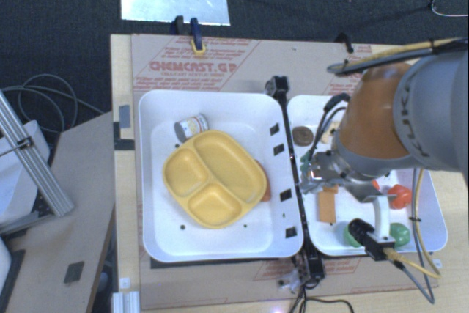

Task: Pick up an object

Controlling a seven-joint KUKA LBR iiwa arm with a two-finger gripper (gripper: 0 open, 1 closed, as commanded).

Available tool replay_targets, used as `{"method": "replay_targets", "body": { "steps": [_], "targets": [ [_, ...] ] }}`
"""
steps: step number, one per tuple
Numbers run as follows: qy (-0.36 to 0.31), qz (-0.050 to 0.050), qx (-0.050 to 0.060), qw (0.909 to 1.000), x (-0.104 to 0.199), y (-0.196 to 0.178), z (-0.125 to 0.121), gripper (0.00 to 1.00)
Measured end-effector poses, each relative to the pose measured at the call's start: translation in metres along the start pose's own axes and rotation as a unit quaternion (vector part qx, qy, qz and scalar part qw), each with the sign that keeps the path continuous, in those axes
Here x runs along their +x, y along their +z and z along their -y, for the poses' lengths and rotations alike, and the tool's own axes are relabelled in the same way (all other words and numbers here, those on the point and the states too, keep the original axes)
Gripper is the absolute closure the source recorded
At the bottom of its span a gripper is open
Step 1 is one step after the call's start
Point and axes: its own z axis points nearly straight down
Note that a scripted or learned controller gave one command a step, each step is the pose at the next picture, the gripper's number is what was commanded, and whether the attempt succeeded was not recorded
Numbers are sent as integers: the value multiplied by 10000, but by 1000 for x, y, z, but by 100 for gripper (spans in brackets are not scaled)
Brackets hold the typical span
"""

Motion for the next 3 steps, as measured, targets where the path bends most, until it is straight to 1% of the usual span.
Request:
{"method": "replay_targets", "body": {
  "steps": [1, 2, 3],
  "targets": [
    [-29, -12, 5, 10000, 88, -11, -2, 100],
    [12, 5, -43, 10000, 76, -75, -71, 100],
    [-23, -3, 2, 10000, 179, -92, -40, 100]
  ]
}}
